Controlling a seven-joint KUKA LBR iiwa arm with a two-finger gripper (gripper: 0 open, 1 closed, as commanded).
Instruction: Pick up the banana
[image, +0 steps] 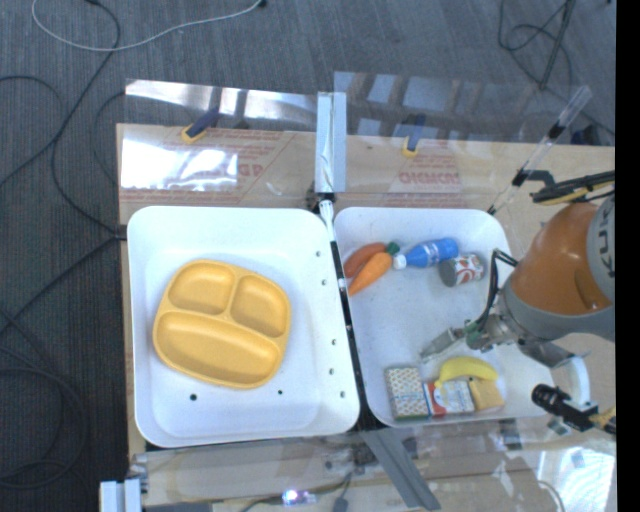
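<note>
Two white bins: left bin (150, 400) holds a yellow divided tray (222, 322). Right bin (420, 222) holds the arm (560, 280), reaching in. Gripper (462, 338) hangs just above the banana (468, 370), near the front edge; finger state can't be told.

Arm (575, 290): bulky, rounded, grey housing.
Band: broad glossy orange dome above the wrist, soft highlight on top.
End effector (462, 340): slim, metallic grey, thin pale fingers.
Cable: dark, thin, looped beside the orange band.
</note>
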